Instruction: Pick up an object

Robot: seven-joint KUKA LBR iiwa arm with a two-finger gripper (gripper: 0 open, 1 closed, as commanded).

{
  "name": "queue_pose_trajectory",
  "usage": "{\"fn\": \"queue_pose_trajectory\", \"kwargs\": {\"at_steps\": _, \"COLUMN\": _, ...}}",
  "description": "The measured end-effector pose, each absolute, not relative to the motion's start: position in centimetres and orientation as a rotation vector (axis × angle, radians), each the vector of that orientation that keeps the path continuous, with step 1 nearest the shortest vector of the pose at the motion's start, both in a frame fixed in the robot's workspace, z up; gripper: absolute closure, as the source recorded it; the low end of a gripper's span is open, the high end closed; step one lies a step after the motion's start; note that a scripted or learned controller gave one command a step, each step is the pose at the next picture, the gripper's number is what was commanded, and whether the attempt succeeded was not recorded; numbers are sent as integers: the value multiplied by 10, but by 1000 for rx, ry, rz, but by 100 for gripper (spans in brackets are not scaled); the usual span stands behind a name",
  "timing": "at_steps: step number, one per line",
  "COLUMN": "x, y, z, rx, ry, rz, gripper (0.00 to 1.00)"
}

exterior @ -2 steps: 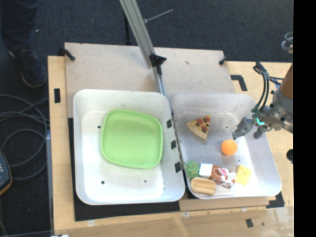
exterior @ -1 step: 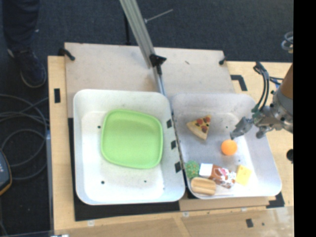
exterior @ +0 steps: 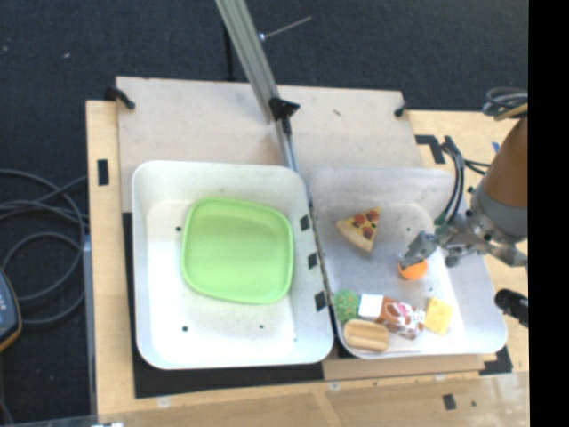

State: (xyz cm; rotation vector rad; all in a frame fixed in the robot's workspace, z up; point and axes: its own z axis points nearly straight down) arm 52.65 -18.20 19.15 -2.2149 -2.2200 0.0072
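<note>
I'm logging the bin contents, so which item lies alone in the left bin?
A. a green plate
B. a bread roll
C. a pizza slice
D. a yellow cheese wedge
A: the green plate lies flat in the left bin, while the pizza slice, bread roll and cheese wedge are in the right bin.

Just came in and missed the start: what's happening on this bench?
The arm's end effector is down in the right bin, right at a small orange piece; a grasp isn't clear. A pizza slice lies nearby, more toy food sits along the front edge, and a green plate rests in the left bin.
</note>
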Motion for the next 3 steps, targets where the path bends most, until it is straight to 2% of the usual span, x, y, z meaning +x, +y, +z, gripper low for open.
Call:
{"fn": "queue_pose_trajectory", "kwargs": {"at_steps": 2, "x": 528, "y": -186, "z": 98, "rx": -2219, "ry": -2222, "rz": 5, "gripper": 0}}
{"fn": "queue_pose_trajectory", "kwargs": {"at_steps": 3, "x": 530, "y": -186, "z": 108, "rx": -2217, "ry": -2225, "rz": 4, "gripper": 100}}
